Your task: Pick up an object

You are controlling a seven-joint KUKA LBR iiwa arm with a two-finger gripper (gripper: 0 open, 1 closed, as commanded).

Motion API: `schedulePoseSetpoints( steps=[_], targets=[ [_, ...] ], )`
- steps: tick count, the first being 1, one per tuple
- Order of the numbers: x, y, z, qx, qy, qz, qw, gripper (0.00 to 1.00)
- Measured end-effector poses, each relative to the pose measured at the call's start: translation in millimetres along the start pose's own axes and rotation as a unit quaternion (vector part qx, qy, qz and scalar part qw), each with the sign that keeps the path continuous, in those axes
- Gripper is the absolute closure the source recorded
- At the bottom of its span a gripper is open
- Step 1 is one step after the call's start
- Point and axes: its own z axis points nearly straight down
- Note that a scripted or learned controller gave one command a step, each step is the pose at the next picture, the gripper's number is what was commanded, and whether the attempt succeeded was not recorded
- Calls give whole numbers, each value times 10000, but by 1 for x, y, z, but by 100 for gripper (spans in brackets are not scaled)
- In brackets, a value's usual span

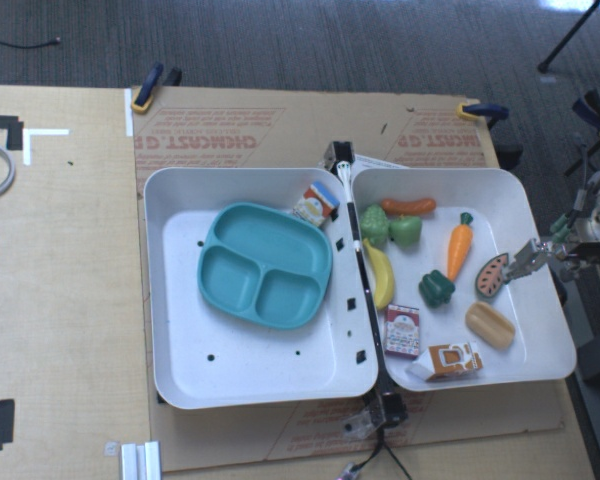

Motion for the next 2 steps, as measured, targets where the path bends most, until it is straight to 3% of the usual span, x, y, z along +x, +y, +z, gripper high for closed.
schedulePoseSetpoints(
  steps=[1, 2],
  targets=[
    [28, 47, 54, 0, 0, 7, 10000, 0],
    [31, 93, 147, 0, 0, 0, 10000, 0]
  ],
)
